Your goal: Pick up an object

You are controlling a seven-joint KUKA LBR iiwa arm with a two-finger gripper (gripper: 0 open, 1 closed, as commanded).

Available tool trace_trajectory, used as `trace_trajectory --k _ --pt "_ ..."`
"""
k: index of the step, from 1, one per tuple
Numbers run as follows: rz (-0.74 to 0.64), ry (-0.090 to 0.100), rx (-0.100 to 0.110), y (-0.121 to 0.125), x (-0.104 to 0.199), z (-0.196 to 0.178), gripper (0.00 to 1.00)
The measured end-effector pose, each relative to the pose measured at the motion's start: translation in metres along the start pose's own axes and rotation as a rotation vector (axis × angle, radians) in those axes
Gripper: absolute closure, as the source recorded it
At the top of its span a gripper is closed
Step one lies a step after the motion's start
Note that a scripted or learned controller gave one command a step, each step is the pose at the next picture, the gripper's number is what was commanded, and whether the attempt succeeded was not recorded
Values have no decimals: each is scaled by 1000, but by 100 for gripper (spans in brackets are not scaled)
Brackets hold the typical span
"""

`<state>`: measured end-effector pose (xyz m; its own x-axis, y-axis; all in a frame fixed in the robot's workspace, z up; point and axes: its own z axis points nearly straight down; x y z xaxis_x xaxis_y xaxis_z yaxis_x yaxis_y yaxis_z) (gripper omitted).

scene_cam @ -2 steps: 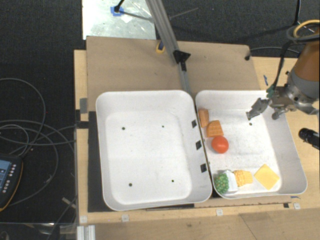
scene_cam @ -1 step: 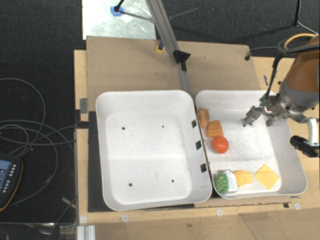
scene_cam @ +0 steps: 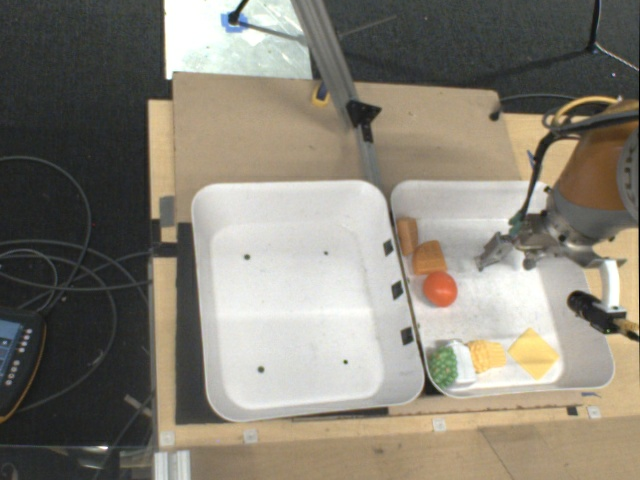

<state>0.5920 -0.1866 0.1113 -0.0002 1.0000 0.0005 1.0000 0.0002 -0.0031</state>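
The right bin (scene_cam: 470, 200) holds several toy foods. Along its left wall lie a brown sausage-like piece (scene_cam: 407, 235), an orange block (scene_cam: 430, 258) and a red tomato (scene_cam: 440, 289). At its front lie a green vegetable (scene_cam: 443, 366), a yellow corn piece (scene_cam: 487, 355) and a yellow cheese wedge (scene_cam: 533, 353). My gripper (scene_cam: 508, 257) hangs over the middle right of this bin, right of the orange block and tomato. It is open, its fingers spread with nothing between them.
The left bin (scene_cam: 215, 208) sits beside the right one, with black clips along the shared wall. A grey pole (scene_cam: 330, 53) slants over the bench at the back. A black connector (scene_cam: 592, 311) from the arm overhangs the right bin's right edge.
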Motion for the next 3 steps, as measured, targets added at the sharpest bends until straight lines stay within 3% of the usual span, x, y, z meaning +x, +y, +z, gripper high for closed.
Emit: trace_trajectory --k 1,3 --pt "0 -1 -6 2 0 -14 100" --pt "-5 -3 -10 14 -6 -119 100"
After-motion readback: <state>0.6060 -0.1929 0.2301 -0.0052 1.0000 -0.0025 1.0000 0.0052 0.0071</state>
